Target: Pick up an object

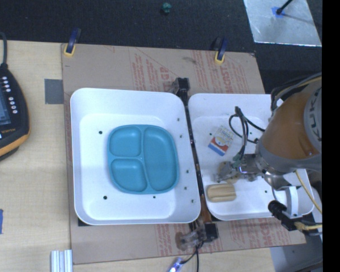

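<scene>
- 1 teach pendant (3, 115) at the far left edge of the bench, well left of the gripper, black with orange trim.
- 2 blue-and-yellow clamps on the cardboard's far edge: 1 clamp (72, 42) far to the gripper's left, the other clamp (219, 50) beyond it and a little left.
- 2 white bins side by side: left bin (85, 152), right bin (204, 112).
- 1 blue divided plate (143, 158) in the middle of the left bin, three compartments, well left of the gripper.
- 3 things in the right bin:
  - 1 tan block (221, 192), just left of and nearer the camera than the gripper, apart from it.
  - 1 small white card (220, 140) with red and blue print, just beyond the gripper.
  - 1 small grey-green object (225, 170) right at the fingertips; too blurred to identify.
- 1 gripper (233, 171) low over the right bin, pointing left; can't tell whether it's parted, clenched or grasping.
- Grey-and-orange arm (292, 135) and a looped black cable (241, 128) cover the bin's right part.
</scene>
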Tool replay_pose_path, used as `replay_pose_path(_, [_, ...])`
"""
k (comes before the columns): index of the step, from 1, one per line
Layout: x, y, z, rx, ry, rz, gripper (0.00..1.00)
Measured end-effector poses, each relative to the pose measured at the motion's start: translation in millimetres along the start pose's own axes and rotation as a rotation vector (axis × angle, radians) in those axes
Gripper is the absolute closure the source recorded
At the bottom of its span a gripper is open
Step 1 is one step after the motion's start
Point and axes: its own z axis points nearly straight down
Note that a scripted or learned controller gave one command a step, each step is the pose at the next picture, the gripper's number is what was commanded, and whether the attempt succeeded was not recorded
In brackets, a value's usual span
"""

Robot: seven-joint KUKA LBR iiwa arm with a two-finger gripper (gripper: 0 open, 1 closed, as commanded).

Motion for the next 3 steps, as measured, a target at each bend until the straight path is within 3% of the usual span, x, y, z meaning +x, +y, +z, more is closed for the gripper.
replay_pose_path(1, [-1, 1, -10, 0.0, -0.002, -0.004, 1.0])
replay_pose_path(2, [-1, 1, -10, 0.0, -0.002, -0.003, 0.0])
replay_pose_path(3, [8, 50, -1, 0.0, -0.001, -0.002, 0.0])
